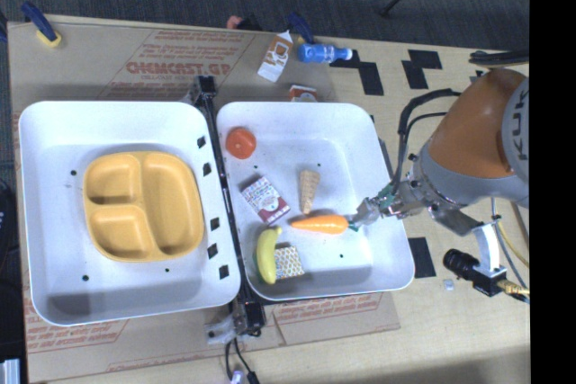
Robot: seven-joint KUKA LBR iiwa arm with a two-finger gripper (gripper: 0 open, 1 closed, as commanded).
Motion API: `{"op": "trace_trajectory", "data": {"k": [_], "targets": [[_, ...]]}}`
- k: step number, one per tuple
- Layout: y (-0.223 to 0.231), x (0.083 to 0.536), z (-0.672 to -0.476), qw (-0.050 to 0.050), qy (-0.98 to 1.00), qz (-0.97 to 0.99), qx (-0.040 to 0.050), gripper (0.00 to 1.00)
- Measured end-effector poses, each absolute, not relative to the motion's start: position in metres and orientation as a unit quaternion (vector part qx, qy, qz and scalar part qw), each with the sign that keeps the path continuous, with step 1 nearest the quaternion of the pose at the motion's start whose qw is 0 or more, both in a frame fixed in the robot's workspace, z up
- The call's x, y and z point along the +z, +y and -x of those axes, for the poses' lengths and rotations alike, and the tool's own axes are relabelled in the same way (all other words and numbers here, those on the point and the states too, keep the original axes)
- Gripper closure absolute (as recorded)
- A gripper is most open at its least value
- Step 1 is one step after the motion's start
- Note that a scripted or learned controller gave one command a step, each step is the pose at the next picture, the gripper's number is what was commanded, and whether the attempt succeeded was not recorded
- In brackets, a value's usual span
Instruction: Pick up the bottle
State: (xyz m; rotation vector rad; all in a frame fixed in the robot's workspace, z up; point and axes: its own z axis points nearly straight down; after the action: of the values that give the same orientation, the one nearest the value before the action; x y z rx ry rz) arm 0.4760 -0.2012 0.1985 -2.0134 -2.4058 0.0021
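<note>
I see the bottle (324, 54): small, blue with a pale cap end, lying on its side on the bench beyond the right bin (360, 117), well away from my gripper (367, 213). Just beside the gripper lies the carrot (318, 225).

Grey arm (468, 180), fat orange band (481, 126), black cables looping, small metal claw (371, 213) with green bits.
</note>
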Motion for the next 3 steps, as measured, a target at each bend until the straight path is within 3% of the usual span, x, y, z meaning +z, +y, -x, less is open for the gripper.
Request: {"op": "trace_trajectory", "data": {"k": [1,3], "targets": [[-0.211,0.209,-0.476,0.001,-0.645,0.764,0.0009,1.0],[-0.204,0.185,-0.476,0.003,-0.751,0.66,0.0007,1.0]]}}
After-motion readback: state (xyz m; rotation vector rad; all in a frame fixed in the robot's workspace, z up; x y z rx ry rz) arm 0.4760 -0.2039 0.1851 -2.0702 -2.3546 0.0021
